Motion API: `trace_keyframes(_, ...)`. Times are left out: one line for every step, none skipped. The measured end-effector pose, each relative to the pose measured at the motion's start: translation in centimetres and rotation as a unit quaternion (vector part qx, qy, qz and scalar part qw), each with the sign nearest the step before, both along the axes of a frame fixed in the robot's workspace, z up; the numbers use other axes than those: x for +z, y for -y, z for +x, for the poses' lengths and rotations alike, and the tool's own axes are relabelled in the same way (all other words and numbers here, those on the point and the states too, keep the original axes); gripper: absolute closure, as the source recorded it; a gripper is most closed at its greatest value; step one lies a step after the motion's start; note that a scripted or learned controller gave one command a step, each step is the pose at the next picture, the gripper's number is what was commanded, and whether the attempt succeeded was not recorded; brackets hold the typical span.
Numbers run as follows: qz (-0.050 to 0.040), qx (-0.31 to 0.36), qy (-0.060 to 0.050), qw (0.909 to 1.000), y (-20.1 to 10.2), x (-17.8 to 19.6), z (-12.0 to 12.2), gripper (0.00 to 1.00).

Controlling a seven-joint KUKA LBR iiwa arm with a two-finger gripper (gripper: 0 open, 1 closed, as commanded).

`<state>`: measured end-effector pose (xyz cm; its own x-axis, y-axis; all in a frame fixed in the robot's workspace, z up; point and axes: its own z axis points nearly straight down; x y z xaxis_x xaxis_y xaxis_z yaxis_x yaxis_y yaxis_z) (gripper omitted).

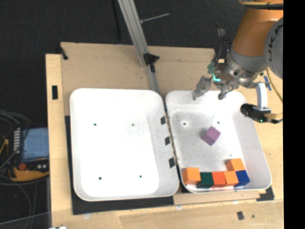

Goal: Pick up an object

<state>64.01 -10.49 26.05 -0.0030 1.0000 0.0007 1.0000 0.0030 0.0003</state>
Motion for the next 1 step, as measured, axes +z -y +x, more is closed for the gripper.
trace_keyframes(-0.0016, -0.003, -0.002, 1.0, 0.53, -4.29, 0.2, 0.0)
